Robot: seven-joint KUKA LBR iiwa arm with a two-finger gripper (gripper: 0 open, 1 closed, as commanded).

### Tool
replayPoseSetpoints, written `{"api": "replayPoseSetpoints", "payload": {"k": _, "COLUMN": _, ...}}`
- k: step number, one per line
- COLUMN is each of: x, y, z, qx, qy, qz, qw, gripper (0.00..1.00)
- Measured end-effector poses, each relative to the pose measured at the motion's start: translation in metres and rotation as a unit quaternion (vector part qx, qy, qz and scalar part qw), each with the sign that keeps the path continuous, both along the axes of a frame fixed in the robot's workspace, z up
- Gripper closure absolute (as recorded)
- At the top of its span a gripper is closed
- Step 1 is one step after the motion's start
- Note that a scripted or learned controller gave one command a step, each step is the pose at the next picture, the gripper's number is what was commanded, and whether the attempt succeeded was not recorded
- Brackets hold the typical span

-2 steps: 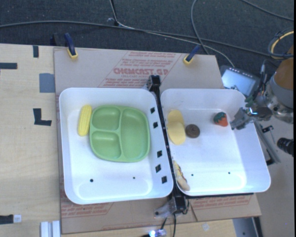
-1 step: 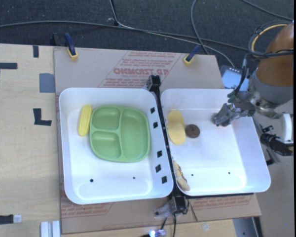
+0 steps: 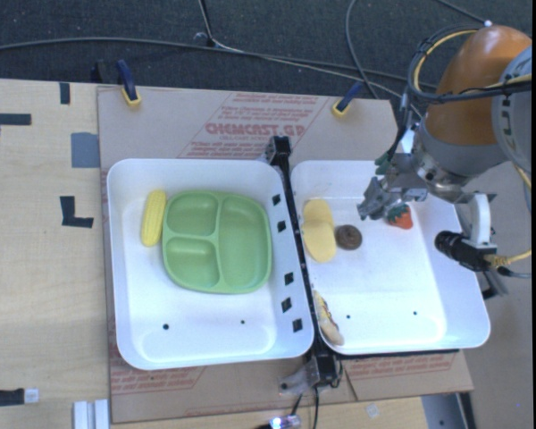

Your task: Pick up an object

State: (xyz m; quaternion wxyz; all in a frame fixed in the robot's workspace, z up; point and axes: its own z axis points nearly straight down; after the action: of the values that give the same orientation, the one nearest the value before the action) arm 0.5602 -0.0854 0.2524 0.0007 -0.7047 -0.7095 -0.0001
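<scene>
The grey arm with its orange band (image 3: 482,61) reaches in from the right and bends down over the right-hand shallow white bin (image 3: 429,329). Its tool (image 3: 381,206) hangs low over the bin's upper right part, and from where I stand the dark fingers blur into one clump, so I cannot tell whether they are spread or pressed together. Just beside the tool, on its right, sits a small red and green object (image 3: 402,217), something like a toy vegetable; it looks to be touching or nearly touching the tool, but I cannot see it sitting between the fingers.

Further left on the same bin floor lies a small round brown piece (image 3: 347,236), and touching or just beside it a pale yellow oblong piece (image 3: 319,230) close to the divider between the bins. Near the bin's lower left corner lies a small tan and white item (image 3: 328,323), too blurred to name.

The left-hand white bin (image 3: 161,338) holds a green plastic plate with three compartments (image 3: 218,242), and a yellow toy corn cob (image 3: 153,217) lies just beside the plate's left edge. Both bins rest on a brown cardboard sheet (image 3: 250,123) on the wooden bench (image 3: 36,266).
</scene>
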Motion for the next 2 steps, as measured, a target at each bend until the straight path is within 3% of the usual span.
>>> {"api": "replayPoseSetpoints", "payload": {"k": 2, "x": 0.039, "y": 0.112, "z": 0.002, "qx": 0.0001, "qy": 0.0, "qz": 0.0, "qw": 1.0, "gripper": 1.0}}
